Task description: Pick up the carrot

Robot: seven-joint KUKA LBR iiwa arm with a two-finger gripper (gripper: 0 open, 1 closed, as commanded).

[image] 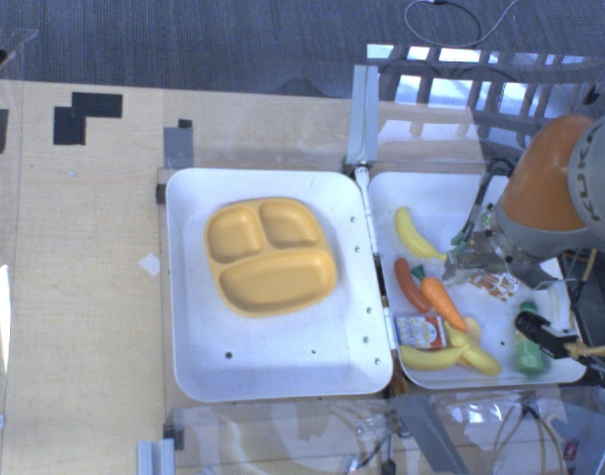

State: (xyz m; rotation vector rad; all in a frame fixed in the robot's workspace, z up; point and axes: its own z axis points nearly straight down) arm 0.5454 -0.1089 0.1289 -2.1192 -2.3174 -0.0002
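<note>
Setting: robotics lab. I am working at a pale wooden bench bearing two shallow white bins, metal framing standing behind them, black marker patches lying on the benchtop, a loose cable trailing over grey carpet.

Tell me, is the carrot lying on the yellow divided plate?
No, the carrot lies in the right bin, apart from the plate.
</note>
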